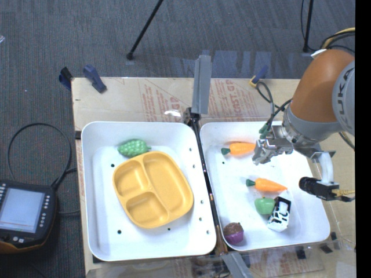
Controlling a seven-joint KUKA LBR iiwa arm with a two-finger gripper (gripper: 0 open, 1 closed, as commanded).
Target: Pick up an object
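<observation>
1. Gripper (pixel 265 153) sits over the right bin (pixel 313 227), in its upper half. From my feed I can't tell its state or whether it has anything in hold; nothing visibly in it.
2. Taking the gripper as landmark: nearest candidate is the upper carrot (pixel 240 149), just beside it on the side toward the left bin (pixel 93 155), at about the same height in the view.
3. That carrot's long axis runs roughly across the bin, green top pointing away from the gripper, orange tip toward it. I'd judge a grasp across its width needs the fingers set perpendicular to that axis.
4. Second carrot (pixel 268 185) lies below the gripper, toward the bin's near edge, same rough orientation, green top on the left-bin side.
5. Farther below the gripper: green pepper (pixel 264 205), black-and-white carton (pixel 280 214) touching or nearly touching it, purple item (pixel 234 232) near the bin's near corner.
6. My call: upper carrot is the shortest move, a small sideways shift then down. Risk: round body rolling off the fingers.
</observation>
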